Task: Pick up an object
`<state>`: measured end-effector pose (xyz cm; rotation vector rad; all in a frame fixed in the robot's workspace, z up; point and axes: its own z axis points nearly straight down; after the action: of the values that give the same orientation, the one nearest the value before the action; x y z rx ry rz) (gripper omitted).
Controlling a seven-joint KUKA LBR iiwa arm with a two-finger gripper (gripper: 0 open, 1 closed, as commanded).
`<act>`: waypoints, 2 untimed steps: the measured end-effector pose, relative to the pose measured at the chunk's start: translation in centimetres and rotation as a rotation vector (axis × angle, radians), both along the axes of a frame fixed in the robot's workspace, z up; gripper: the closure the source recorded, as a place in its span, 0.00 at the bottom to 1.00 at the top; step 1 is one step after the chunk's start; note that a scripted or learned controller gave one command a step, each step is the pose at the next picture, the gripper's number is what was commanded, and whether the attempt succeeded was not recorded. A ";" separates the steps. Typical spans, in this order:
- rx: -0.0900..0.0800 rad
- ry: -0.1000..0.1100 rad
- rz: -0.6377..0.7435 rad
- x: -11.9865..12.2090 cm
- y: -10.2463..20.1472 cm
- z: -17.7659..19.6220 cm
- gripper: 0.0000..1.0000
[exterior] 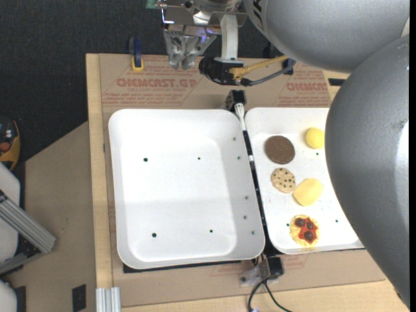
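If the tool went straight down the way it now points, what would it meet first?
Probably the brown board printed with red letters, behind the left bin. The tool hangs above that strip rather than over either bin, though one slanted view leaves depth unsure.

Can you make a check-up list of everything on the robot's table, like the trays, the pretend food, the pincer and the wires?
Surface: brown bench bearing left bin and right bin, side by side.
Job's things: right bin holds brown cookie, chip cookie, small yellow piece, larger yellow piece, red-topped piece.
Clutter: blue-and-yellow clamp on the bench's far edge.
Grippers: pincer above the far edge, apart from the food.
Cables: black cable at the near edge.
Surroundings: dark floor.
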<state>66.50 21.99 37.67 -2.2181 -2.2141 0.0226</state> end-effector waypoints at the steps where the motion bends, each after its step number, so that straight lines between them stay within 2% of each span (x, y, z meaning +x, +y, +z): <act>1: 0.000 -0.009 -0.009 0.1 -11.4 -2.7 1.00; 2: 0.006 -0.006 0.010 -0.1 -2.2 -8.8 1.00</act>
<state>66.42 19.83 28.92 -2.2073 -2.2250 0.0089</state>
